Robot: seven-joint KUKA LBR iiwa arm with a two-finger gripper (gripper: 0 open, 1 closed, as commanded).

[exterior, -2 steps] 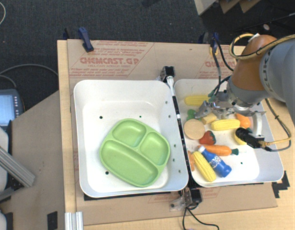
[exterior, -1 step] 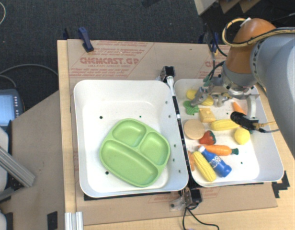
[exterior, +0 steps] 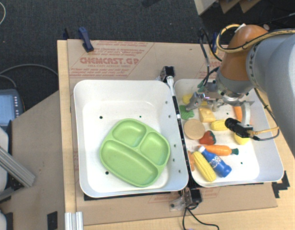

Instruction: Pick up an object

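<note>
- Presently, the gripper (exterior: 208, 101) sits low over the far end of the right bin (exterior: 267, 171), among toy food; claw state cannot be told.
- Step judged: approach, nothing seen grasped.
- Nearest candidate: yellow block (exterior: 207, 114), just beside it.
- Next move calls for centring, then closing.

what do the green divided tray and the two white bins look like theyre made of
Green divided tray: probably moulded plastic, matte to satin; its colour is even and the compartment edges are soft and rounded.
Left white bin and right white bin: likely thin formed plastic, smooth with a slight sheen; the corners are rounded and the rims thin. Painted metal cannot be ruled out.
</note>
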